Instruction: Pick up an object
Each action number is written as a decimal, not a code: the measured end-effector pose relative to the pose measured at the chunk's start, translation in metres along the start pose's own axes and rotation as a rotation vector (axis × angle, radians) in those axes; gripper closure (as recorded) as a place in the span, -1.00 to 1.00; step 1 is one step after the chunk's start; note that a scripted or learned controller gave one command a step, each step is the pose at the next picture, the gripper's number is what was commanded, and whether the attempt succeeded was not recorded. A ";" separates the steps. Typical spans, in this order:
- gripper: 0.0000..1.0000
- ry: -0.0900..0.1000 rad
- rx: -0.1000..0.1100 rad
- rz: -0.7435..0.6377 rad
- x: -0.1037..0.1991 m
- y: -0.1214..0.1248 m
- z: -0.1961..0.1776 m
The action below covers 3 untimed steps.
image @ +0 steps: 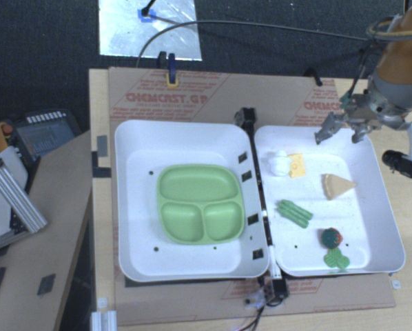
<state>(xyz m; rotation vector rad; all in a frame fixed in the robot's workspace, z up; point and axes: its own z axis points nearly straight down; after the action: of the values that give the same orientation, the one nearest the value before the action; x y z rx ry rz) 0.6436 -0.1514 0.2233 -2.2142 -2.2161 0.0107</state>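
The right bin [378, 205] holds several small food toys. A white lump [280, 163] lies next to a yellow square [297, 165], with a tan wedge [337, 185] further right. Lower down are a green bean bundle [295, 213], a red and green berry [331, 237] and a green leafy piece [337, 258]. My gripper [340, 134] hovers over the bin's far rim, above and behind the wedge. Its fingers [322, 136] are spread open with nothing between them.
The left bin [137, 150] carries a green three-compartment plate [199, 203]. A black divider with clips [251, 178] runs between the bins. A black cable [261, 26] arcs across the back, and a blue and yellow clamp [171, 71] sits at the board's far edge.
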 end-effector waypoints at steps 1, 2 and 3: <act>-1.00 -0.002 -0.013 -0.002 0.000 0.002 -0.009; -1.00 -0.002 -0.011 -0.001 0.002 0.001 0.033; -1.00 -0.001 -0.010 -0.005 0.010 0.007 0.088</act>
<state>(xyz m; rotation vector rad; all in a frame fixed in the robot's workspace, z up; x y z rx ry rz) 0.6495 -0.1409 0.1355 -2.2145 -2.2266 0.0016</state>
